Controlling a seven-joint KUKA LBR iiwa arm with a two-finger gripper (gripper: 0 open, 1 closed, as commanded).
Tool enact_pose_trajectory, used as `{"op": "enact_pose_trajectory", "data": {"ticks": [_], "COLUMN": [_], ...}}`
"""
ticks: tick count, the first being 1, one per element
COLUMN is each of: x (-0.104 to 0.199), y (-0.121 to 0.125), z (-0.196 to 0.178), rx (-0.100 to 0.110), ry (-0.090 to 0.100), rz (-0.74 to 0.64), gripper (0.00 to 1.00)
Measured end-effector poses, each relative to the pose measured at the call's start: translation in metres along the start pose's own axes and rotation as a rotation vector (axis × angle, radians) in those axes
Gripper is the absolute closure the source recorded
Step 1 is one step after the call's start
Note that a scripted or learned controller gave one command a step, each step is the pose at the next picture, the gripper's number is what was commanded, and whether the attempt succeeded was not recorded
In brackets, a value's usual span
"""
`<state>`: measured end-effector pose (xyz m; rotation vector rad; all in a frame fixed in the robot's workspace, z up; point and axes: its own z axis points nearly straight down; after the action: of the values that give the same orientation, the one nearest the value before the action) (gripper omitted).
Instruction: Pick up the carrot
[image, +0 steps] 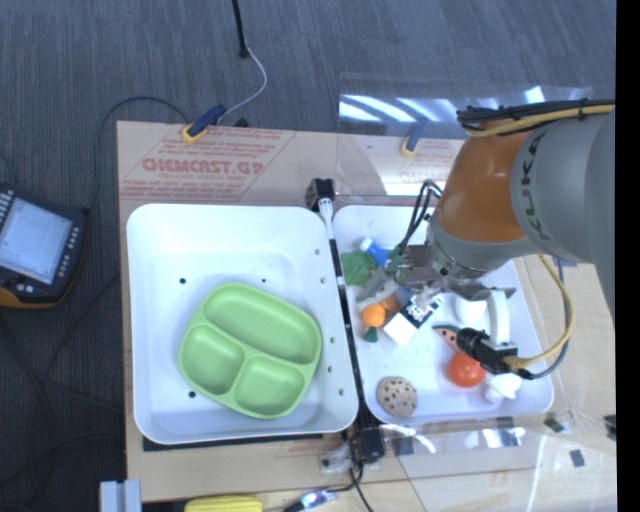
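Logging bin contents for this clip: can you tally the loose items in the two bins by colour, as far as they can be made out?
Green: 2, the plate in the left bin and a green item in the right bin
Orange: 1, the carrot
Red: 1, a ball
Brown speckled: 1, a cookie
Blue: 1, a bit partly hidden
Total: 6; more may lie under the arm.

**Hidden and cut off**

The arm (520, 190) runs off the right edge and covers much of the right bin (530, 400). The claw (405, 290) sits among clutter, its fingers too obscured to read. The yellow object (222, 505) is clipped by the bottom edge.
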<state>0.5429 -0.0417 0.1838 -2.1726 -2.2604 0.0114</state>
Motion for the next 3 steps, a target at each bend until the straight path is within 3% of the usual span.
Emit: {"op": "enact_pose_trajectory", "data": {"ticks": [1, 2, 3], "x": [-0.043, -0.053, -0.06], "y": [0.016, 0.031, 0.003], "z": [0.059, 0.071, 0.083], "rx": [-0.048, -0.057, -0.053], "ry": [-0.008, 0.004, -0.004], "rz": [0.14, 0.335, 0.485], "gripper": [0.0, 0.0, 0.0]}}
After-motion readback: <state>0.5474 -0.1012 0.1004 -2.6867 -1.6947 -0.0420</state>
